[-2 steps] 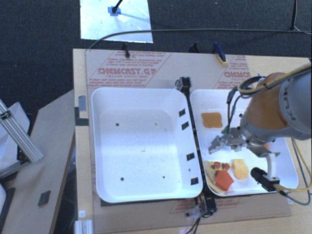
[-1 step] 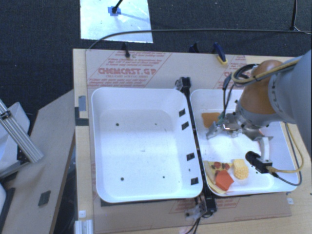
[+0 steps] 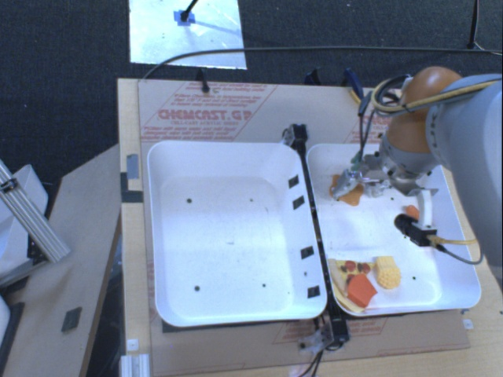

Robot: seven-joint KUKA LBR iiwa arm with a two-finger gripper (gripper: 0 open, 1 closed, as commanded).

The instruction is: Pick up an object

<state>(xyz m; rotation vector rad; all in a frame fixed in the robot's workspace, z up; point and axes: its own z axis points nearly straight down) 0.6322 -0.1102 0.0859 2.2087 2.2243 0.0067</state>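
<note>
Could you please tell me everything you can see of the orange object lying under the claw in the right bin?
The orange object is a small, flat-looking piece, brownish orange, with an uneven outline; its material is too blurred to name. It lies on the white floor of the right bin, in the upper left part, close to the divider between the bins. The claw sits right at its upper edge and partly covers it. Whether it is gripped cannot be told. Nothing else touches it.

Two smooth white plastic-looking bins (image 3: 228,234) left of and beneath my gripper (image 3: 354,181), matt brown printed board (image 3: 206,108) under them, dull metal-looking sheet (image 3: 186,20) far off, dark rough carpet (image 3: 63,69) around, my arm (image 3: 464,124) smooth matt grey.
</note>
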